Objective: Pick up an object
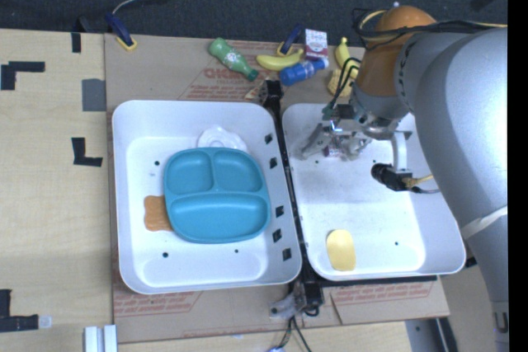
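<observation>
Yellow is the colour of the only loose item in the right bin [429, 260] — a small rounded yellow object [340, 249] lying flat on the white floor near that bin's front wall, toward its left side. Its long axis runs roughly front to back, though the shape is close to oval and the lean is slight.

The gripper [334, 138] sits low at the far end of the same bin, close to the back wall, with the orange-banded wrist above and behind it. The metal parts there are blurred and overlap; whether the fingers are spread or closed cannot be told, and nothing is seen between them.

Relation that governs the next move — the yellow object lies well apart from the gripper, toward the front of the bin and almost directly in line with it, with bare white floor between. Judgement: the arm would need to travel forward along the bin before descending.

The left bin [132, 177] holds a blue divided plate [217, 195] and an orange piece [154, 213] at its left edge; neither is near the gripper.
</observation>
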Robot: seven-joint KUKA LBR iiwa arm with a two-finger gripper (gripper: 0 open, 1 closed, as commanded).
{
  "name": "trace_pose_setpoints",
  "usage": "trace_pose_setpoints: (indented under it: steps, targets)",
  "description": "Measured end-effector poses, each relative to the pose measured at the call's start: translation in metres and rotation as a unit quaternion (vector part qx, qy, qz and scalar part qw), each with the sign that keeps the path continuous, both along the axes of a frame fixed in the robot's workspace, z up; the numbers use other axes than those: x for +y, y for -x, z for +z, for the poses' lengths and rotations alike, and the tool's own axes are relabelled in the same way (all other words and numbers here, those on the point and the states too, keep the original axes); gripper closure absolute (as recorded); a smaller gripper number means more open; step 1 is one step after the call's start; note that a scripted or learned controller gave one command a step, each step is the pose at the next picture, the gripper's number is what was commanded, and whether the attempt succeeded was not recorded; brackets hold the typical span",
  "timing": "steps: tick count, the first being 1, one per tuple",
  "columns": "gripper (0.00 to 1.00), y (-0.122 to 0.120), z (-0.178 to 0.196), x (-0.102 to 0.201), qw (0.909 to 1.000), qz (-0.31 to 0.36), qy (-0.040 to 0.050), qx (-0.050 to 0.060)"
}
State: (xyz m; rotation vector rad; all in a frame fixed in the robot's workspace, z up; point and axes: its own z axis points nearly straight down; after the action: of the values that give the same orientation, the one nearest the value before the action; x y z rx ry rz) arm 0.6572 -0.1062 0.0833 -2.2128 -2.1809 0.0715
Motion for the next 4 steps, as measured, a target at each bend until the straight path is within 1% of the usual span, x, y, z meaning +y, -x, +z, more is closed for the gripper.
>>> trace_pose_setpoints:
  steps: [2, 3, 4]
  targets:
    - [0.0, -0.0002, -0.0001, -0.0006, 1.0, 0.001, -0.0009, 0.0]
    - [0.0, -0.0006, -0.0001, -0.0042, 1.0, 0.002, -0.0048, 0.001]
    - [0.0, -0.0005, -0.0001, -0.0033, 1.0, 0.001, -0.0038, 0.0]
